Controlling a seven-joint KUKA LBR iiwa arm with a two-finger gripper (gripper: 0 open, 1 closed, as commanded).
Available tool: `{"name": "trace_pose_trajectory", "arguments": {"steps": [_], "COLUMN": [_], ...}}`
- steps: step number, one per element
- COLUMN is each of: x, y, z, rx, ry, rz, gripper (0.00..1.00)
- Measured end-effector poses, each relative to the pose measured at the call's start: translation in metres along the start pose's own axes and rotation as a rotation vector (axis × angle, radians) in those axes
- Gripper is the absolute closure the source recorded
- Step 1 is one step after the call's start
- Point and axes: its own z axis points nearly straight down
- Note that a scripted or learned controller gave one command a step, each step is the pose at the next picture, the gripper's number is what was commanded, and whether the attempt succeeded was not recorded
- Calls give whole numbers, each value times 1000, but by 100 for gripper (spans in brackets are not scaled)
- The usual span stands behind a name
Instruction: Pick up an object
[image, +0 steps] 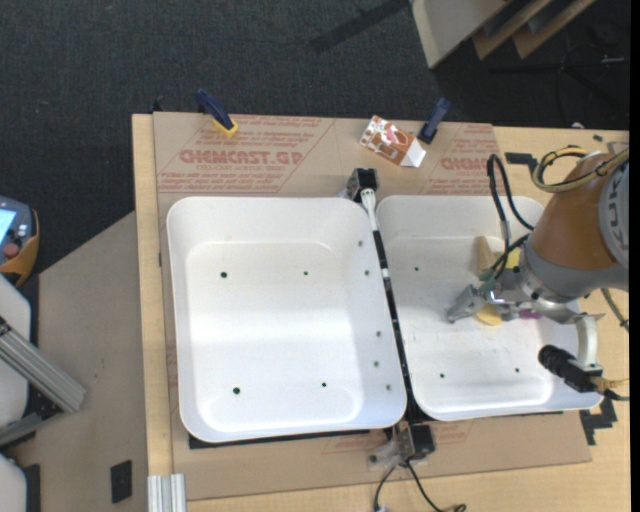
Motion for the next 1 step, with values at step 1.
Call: {"name": "trace_pose_trajectory", "arguments": {"steps": [1], "x": [-18], "y": [51], "z": [-5], "rx": [-11], "ry": [-6], "rz": [0], "gripper": [0]}}
